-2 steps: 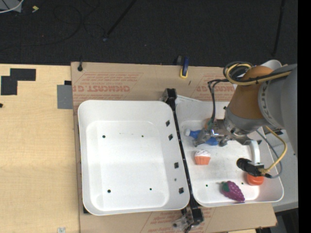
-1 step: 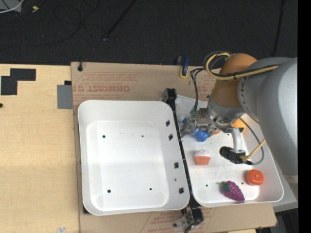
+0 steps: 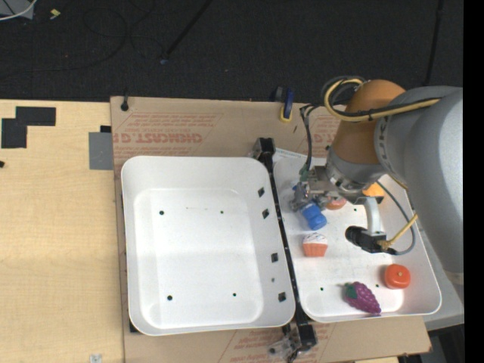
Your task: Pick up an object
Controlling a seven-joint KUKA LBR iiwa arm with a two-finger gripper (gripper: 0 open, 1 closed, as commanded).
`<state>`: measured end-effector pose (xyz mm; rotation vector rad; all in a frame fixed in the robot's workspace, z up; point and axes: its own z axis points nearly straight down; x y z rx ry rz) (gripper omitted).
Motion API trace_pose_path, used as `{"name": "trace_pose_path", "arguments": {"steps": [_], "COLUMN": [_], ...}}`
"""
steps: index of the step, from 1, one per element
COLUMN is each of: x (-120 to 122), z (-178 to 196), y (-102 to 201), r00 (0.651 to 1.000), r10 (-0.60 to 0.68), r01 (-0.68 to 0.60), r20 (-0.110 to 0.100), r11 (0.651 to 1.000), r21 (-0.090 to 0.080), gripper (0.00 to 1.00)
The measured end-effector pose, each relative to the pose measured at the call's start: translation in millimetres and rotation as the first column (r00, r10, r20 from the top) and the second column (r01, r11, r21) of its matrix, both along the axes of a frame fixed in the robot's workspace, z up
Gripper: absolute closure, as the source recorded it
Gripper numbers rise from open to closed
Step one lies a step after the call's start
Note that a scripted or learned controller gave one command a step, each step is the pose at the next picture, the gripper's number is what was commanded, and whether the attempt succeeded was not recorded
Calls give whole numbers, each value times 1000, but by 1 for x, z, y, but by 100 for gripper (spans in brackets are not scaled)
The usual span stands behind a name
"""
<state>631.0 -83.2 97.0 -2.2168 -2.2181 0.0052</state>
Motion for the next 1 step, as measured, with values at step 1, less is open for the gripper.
{"name": "trace_pose_path", "arguments": {"steps": [1], "x": [8], "z": [97], "y": [56], "r00": [1000], "r10": [6], "r01": [-6], "r20": [14], "r11": [1000], "r21": [0], "gripper": [100]}}
